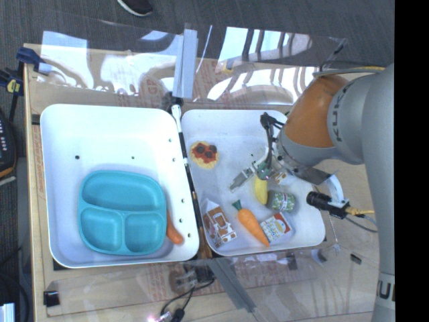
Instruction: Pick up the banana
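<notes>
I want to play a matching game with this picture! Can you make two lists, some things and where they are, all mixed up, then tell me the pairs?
Things:
1. banana
2. blue tray
3. little pizza
4. carrot

Places:
A. left bin, near its front
B. right bin, near its front edge
C. right bin, just under the pincer
D. right bin, back left part, alone

Pairs: 1-C, 2-A, 3-D, 4-B
</notes>
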Robot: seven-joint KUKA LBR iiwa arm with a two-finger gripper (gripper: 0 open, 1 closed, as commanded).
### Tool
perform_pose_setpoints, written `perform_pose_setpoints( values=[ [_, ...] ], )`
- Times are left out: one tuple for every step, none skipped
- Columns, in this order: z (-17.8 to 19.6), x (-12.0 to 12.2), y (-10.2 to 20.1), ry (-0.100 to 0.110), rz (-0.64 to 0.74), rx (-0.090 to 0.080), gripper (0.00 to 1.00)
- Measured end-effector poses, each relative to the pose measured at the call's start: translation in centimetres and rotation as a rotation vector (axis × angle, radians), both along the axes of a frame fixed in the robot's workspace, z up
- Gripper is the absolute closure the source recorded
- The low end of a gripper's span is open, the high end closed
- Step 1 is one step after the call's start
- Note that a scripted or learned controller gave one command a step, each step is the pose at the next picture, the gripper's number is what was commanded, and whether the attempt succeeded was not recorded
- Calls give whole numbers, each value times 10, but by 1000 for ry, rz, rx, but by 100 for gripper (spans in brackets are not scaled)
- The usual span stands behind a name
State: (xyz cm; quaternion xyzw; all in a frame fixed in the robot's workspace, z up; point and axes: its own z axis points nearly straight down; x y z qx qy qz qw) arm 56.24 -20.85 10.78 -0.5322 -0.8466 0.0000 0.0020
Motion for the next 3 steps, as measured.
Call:
perform_pose_setpoints(
  values=[
    [0, 0, 0, 0, 0, 0, 0],
    [0, 0, 0, 0, 0, 0, 0],
    [0, 0, 0, 0, 0, 0, 0]
  ],
)
